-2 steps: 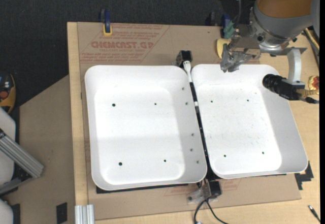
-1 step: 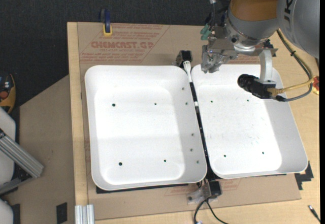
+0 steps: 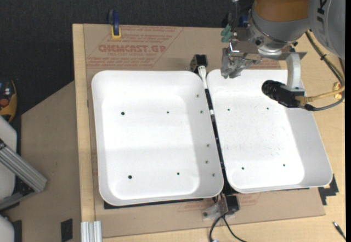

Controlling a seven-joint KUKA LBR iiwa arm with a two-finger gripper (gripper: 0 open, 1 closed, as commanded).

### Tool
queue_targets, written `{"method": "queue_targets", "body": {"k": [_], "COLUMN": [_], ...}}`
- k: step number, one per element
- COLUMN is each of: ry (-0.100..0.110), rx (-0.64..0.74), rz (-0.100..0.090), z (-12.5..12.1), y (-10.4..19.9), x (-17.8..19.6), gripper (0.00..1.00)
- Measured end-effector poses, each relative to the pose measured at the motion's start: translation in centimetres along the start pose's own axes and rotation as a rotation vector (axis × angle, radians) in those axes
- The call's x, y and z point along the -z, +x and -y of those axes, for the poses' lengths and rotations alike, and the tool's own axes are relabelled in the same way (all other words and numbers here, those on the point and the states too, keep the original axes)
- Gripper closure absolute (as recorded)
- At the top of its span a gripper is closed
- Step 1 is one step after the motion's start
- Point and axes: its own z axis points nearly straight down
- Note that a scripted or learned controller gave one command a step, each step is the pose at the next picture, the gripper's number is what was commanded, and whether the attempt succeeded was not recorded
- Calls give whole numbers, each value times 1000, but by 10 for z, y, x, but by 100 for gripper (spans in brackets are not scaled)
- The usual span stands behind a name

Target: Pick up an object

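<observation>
A light wooden bench (image 3: 88,125) is seen from above, overlaid by a brown cardboard sheet (image 3: 137,46) printed with red lettering. The sheet is pinned at its far edge by a blue and yellow clamp (image 3: 114,22). Two shallow white bins are set side by side on the cardboard: the left bin (image 3: 151,136) and the right bin (image 3: 269,147), their inner rims touching along a dark seam. Small black clips (image 3: 198,62) are fixed at both ends of that seam.
</observation>
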Motion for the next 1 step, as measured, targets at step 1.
{"method": "queue_targets", "body": {"k": [1], "ry": [8], "rx": [2], "rz": [0], "z": [-45], "y": [30], "x": [-70], "gripper": [100]}}
